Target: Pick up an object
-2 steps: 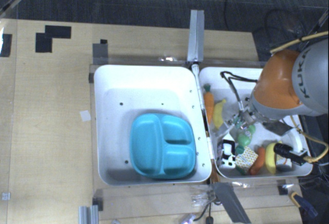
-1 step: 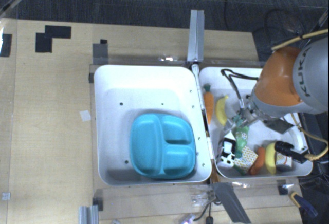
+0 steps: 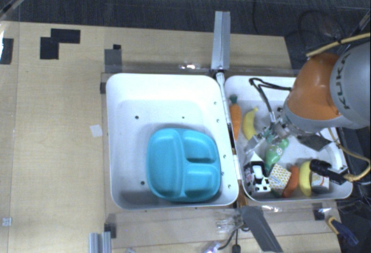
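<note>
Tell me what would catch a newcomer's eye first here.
First, the bright blue divided plastic tray lying in the left white bin. Next, the grey arm's orange band over the right white bin, where a yellow banana and an orange carrot lie side by side.

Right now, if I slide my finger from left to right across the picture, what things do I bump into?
Blue tray → orange carrot → yellow banana → green bottle → orange band on the robot arm.
</note>
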Robot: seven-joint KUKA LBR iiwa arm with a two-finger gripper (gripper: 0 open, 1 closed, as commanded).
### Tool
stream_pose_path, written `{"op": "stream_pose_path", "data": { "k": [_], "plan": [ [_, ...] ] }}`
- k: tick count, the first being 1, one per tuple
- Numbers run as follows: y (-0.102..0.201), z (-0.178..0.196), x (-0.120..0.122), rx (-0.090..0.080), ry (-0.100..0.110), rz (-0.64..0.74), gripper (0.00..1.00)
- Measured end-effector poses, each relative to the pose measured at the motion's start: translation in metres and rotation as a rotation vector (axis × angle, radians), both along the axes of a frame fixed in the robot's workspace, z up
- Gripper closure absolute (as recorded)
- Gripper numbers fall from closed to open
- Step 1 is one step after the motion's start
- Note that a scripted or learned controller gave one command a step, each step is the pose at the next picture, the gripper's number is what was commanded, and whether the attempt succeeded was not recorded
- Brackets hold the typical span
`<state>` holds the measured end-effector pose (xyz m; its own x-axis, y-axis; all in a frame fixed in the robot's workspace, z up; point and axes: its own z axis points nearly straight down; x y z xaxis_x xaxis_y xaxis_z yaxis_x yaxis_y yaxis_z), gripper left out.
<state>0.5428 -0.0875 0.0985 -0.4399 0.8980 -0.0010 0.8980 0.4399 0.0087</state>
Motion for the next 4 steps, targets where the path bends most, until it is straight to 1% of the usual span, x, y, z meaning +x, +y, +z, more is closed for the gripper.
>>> {"op": "stream_pose_path", "data": {
  "k": [1, 2, 3, 4],
  "plan": [
    [-0.002, -0.010, 0.017, -0.004, 0.001, 0.207, 0.00],
    [0.016, 0.084, -0.031, -0.004, 0.007, 0.491, 0.00],
    [0.000, 0.020, -0.042, -0.009, -0.012, 0.675, 0.00],
    [0.067, 0.084, -0.054, -0.006, 0.004, 0.946, 0.00]
  ]
}}
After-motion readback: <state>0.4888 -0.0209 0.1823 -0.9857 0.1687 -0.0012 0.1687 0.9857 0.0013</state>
